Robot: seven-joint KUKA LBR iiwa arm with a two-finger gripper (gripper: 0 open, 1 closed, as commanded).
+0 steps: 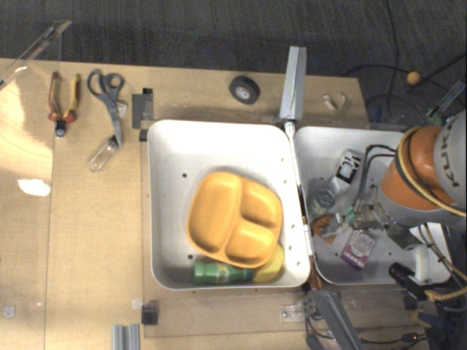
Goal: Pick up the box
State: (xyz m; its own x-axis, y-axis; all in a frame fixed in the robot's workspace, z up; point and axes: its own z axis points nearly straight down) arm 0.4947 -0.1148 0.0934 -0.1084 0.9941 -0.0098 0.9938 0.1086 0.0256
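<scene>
A small black-and-white box (349, 168) lies tilted in the upper left part of the right bin (379, 141). My gripper (365, 221) hangs low over the middle of that bin, below the box and apart from it. It sits just above a purple packet (357, 250). The arm's orange band (408, 177) and grey wrist cover the bin's right half. The clutter beneath hides the gripper's tips.
A brown item (325, 227) and a grey item (323, 195) lie by the right bin's left wall. The left bin (175, 144) holds a yellow divided plate (235, 217), a green bottle (219, 272) and a yellow object (271, 267). Scissors (109, 97), pliers (62, 100) and a tape roll (244, 89) lie on the bench.
</scene>
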